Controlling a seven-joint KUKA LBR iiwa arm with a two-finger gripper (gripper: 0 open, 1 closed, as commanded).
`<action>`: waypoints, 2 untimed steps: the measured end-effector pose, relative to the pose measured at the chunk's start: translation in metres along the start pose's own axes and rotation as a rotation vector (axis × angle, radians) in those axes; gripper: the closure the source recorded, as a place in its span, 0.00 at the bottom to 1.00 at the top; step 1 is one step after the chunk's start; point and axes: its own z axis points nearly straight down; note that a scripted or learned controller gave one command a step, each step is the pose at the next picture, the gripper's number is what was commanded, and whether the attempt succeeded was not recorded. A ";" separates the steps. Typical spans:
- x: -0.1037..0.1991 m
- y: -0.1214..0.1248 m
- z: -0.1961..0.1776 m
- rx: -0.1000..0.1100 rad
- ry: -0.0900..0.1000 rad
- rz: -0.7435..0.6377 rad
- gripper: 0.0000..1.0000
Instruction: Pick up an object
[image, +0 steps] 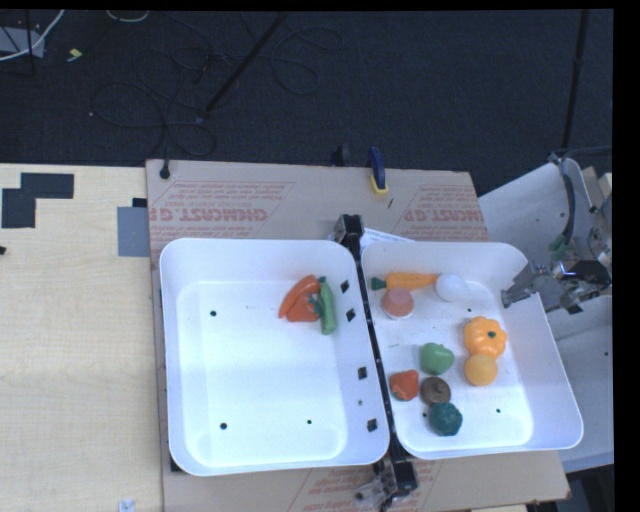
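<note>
At three o'clock of the right bin (560, 400), just outside its rim, the end effector (520, 292) hangs over the desk (70, 330); whether it is wide or narrow I cannot tell, and nothing shows in it; inside that bin lie an orange pumpkin (484, 335), a green pepper (436, 357), a carrot (410, 281) and a white ball (451, 288); at nine o'clock, the left bin (230, 400) holds an orange-red piece (298, 299) touching a green pod (327, 307).
</note>
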 end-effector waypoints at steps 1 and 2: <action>-0.001 0.000 -0.010 0.001 0.001 -0.001 1.00; 0.040 -0.056 0.065 0.010 0.005 0.002 1.00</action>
